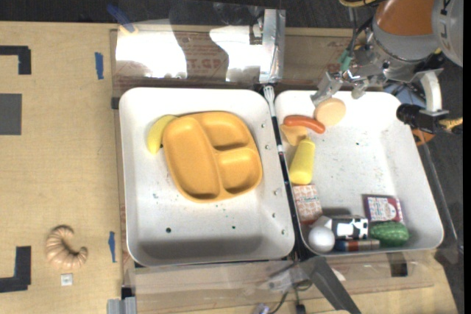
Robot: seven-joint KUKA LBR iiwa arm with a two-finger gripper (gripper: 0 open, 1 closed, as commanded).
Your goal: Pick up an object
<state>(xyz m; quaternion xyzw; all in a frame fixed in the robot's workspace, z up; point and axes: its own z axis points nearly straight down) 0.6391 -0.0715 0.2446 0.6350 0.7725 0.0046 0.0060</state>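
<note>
Pincer (333, 88) sits over far-left corner of right bin (412, 180), just above a pale round disc (330, 112). I can't tell its state from this angle: metal bits blur into wrist hardware.

Likely target, my guess: the pale round disc, cream/tan, flat-ish, looks like a toy cookie or bread slice. It's near the bin's far wall, touching or just beside the orange-red sausage (303, 123).

Handling, judged only: prob. light plastic or foam, stiff enough, smooth so may slip. Best taken across its edges, not the flat face. Sausage crowds one side, so approach from the open side.

Other stuff in right bin: yellow cylinder (302, 162) below sausage, patterned small box (306, 201), white ball (321, 237), purple card-like packet (381, 208), green veg-shaped piece (389, 233), black-and-white toy (352, 228). All well apart from the disc.

Left bin (140, 158): yellow divided tray (212, 155), banana (156, 132) peeking from under its left edge. Croissant toy (66, 248) on bench (51, 158), outside bins.
</note>
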